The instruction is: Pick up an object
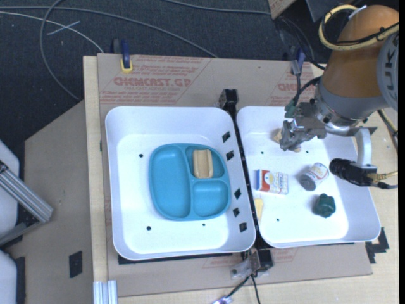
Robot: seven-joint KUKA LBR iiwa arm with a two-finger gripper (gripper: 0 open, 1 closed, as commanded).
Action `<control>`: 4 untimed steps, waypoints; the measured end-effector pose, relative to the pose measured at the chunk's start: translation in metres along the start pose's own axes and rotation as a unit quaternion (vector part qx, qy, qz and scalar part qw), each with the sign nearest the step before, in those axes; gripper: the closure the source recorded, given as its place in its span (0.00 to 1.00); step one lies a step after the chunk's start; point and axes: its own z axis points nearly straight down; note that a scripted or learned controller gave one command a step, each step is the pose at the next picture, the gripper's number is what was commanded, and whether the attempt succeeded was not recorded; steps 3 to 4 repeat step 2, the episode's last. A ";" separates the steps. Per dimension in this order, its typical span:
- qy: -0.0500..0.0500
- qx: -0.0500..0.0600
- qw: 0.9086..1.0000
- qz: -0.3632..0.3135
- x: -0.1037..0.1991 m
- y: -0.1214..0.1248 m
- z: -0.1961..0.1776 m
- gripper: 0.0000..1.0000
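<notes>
Left bin point(120, 170) is holding a blue divided tray point(188, 181); a tan block point(202, 163) is lying in the tray's upper right compartment. Right bin point(354, 230) is carrying a small white carton point(271, 182), a grey-and-white cylinder point(312, 176) lying on its side, and a dark green lump point(324, 205) near the bin's lower right. The gripper point(292, 138) is hanging low over the right bin's upper part, beside a small tan piece point(277, 134). Jaws: cannot tell whether released or clenched. Both bins are sitting on the counter point(158, 75).

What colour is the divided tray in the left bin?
The divided tray is light blue, seen best in the camera view.
</notes>
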 end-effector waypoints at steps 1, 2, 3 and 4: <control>0.000 -0.002 1.000 0.000 0.052 0.011 -0.005 1.00; 0.000 -0.002 1.000 -0.001 0.106 0.024 -0.007 1.00; 0.000 -0.002 1.000 -0.001 0.106 0.024 -0.007 1.00; 0.000 -0.002 1.000 -0.001 0.106 0.024 -0.007 1.00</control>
